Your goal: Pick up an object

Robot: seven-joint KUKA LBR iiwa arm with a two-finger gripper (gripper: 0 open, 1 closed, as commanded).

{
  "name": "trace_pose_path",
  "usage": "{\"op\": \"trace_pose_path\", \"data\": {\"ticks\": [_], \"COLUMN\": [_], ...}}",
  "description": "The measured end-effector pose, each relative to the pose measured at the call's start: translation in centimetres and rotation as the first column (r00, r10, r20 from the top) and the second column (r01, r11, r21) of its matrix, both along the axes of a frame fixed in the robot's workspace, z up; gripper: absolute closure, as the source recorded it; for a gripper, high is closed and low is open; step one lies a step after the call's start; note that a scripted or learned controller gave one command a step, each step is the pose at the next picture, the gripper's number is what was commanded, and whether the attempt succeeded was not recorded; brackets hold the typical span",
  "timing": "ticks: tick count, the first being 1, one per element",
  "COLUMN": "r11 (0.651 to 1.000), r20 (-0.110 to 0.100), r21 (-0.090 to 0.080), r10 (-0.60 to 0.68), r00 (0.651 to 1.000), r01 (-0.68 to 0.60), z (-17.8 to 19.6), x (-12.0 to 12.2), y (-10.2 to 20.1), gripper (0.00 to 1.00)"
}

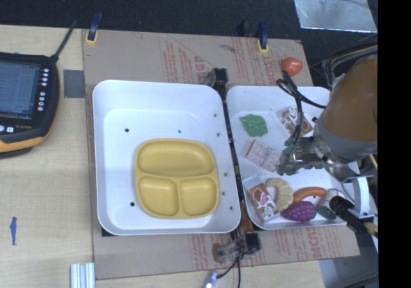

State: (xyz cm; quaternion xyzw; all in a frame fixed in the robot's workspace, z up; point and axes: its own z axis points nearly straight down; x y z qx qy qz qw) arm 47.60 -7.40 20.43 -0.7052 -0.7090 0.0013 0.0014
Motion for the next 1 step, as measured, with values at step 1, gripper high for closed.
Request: {"op": "trace_pose_path", "data": {"ticks": [1], "r11": [1.000], "r20": [-0.002], "r21": [0.000], "r10": [0.000], "r00": [1.000], "r01": [0.000], "z": [-2.88], "x": [1.33], "y": [-2.21], "gripper": [1.00]}}
